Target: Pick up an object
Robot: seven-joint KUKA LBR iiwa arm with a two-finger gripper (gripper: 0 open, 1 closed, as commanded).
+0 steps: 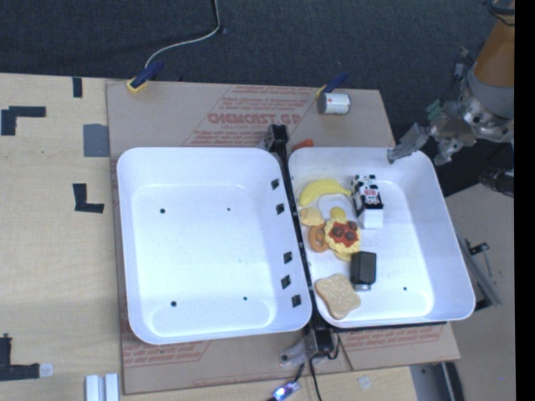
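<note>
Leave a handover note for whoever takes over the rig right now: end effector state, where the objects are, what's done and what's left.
End effector: above the far right corner of the right bin, nothing seen between its fingers; open or shut can't be told.
Objects: all in the right bin's left half: banana, cow toy, pizza slice, black block, toast.
Left bin sits beside it.
Done: no object picked up yet.
Left: descend, grasp one object, lift it.

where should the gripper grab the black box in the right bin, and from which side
Come straight down on the black box and close across its shorter width. It lies flat, with bare bin floor on its right; the bread slice sits close at its lower left, so avoid that corner.
</note>
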